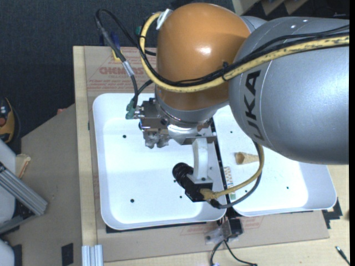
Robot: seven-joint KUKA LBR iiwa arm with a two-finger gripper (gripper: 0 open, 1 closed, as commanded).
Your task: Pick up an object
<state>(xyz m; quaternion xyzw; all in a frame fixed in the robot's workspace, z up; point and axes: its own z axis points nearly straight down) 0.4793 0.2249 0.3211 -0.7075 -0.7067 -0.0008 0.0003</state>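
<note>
A grey KUKA arm (pixel 299 87) with an orange band (pixel 197 49) above the wrist reaches in from the right edge of the table (pixel 89 148) and hangs low over the left of two shallow white bins, its bulk covering the far right part of that bin and much of the far side of its neighbour. The tool (pixel 156 132) shows as a cluster of grey metal beneath the orange dome, near the far edge of the left bin (pixel 119 165); from this slanted angle it cannot be told whether it stands open or closed, nor whether it holds or touches anything. A white bracket carrying a small black unit (pixel 186 182) hangs from the wrist over the dividing wall between the bins, toward their near edge. A yellow-and-black cable (pixel 244 65) loops around the orange band and drops to that unit, while a thinner black cable (pixel 113 29) arcs up past the far left corner of the table. The one loose object in sight, a small tan cone-shaped piece (pixel 244 158), lies on the floor of the right bin (pixel 288 193), just beside the dividing wall and well apart from the tool. The visible floor of the left bin shows a few small dark specks. Red lettering marks the brown cardboard sheet (pixel 111 71) under the bins along the far edge of the table
</note>
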